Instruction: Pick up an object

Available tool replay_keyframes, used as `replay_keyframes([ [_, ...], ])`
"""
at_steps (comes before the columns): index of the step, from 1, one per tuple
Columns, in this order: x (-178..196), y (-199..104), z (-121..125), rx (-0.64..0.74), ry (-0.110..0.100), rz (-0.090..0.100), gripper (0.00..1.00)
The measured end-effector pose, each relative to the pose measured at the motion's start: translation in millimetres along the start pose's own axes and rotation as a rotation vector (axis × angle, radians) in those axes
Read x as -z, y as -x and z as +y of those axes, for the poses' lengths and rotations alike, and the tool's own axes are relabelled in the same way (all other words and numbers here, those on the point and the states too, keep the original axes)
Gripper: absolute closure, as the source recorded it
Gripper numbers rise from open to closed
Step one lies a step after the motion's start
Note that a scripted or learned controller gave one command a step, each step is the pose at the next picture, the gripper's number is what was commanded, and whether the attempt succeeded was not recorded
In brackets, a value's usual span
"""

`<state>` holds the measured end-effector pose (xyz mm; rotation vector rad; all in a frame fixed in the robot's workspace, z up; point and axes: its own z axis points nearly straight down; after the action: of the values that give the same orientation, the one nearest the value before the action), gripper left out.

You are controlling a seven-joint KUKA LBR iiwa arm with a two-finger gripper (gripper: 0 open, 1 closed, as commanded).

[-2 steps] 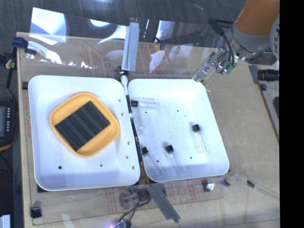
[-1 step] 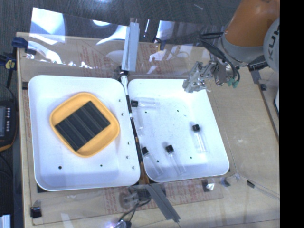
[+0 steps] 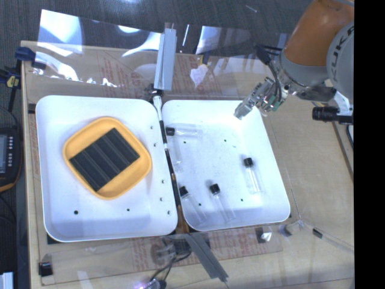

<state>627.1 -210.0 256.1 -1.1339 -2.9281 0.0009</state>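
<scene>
Four clear vials (image 3: 251, 174) lie flat right of centre; my fingers (image 3: 245, 109), state unclear, hover at upper right and could slip off them.

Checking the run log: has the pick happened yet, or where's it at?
Nothing looks picked. The end effector hangs over the right bin's upper right corner with nothing visible in it. Four clear vials with black caps lie in that bin; the yellow sponge sits in the left bin. Descent, grasp and lift remain.
</scene>
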Motion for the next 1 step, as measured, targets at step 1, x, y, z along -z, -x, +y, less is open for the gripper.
replay_keyframes([
  [1, 36.3, 10.4, 9.9, -0.77, 0.001, -0.001, 1.0],
])
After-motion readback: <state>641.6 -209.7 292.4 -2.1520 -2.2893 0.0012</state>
